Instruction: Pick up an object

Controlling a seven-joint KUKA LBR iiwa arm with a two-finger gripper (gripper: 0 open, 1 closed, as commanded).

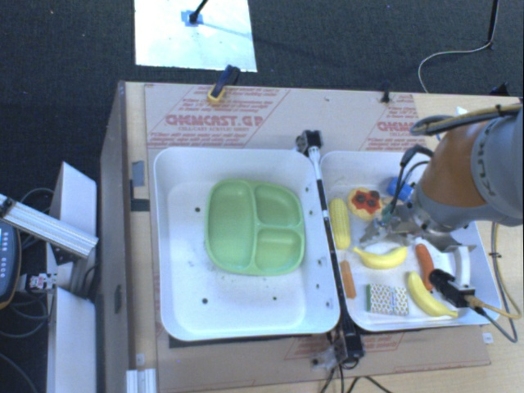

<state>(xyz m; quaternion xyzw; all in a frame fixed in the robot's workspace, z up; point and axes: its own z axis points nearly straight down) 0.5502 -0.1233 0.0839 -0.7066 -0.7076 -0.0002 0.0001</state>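
Arm reaches in over the right bin (483,316), gripper (378,231) low among the toys near the bin's middle. Jaws: cannot tell whether apart or together; the metal tips blur into the clutter, and nothing is visibly between them. Candidate objects all lie in the right bin: a corn cob (339,223) along the left wall, a small orange carrot (348,278) below it, a yellow-and-red toy (364,202) toward the far side, a banana (381,258) touching or just beside the gripper tips, a red sausage-like piece (423,259), a second banana (429,295) and a speckled sponge block (387,300) near the front edge. Left bin (176,219) holds a green divided plate (255,225), lying flat at its centre. Progress, as judged: approach appears done, gripper at pick height beside the first banana; no grasp confirmed, nothing lifted. Remaining: secure one object and raise it clear of the bin.
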